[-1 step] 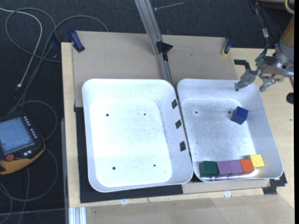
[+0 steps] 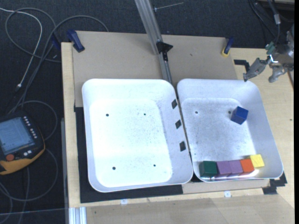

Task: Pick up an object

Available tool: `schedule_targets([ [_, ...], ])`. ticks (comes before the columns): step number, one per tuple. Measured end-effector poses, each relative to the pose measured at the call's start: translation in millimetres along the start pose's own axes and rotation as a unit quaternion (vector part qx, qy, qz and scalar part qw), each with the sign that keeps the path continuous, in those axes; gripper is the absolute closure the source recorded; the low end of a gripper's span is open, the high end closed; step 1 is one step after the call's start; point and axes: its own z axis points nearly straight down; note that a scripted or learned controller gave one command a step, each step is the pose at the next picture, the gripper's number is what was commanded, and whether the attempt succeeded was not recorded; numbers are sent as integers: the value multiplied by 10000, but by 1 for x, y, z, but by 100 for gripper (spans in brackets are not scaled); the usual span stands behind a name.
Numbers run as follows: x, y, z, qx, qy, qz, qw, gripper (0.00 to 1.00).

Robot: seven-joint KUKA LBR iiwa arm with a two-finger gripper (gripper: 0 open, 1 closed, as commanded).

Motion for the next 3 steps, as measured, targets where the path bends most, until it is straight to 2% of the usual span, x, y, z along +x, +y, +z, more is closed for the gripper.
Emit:
schedule_targets([
  [1,1,3,159,79,28,3,10000,0],
  [2,0,-30,175,63,21,14,10000,0],
  [3,23,-44,122,29,23,-2,10000,0],
])
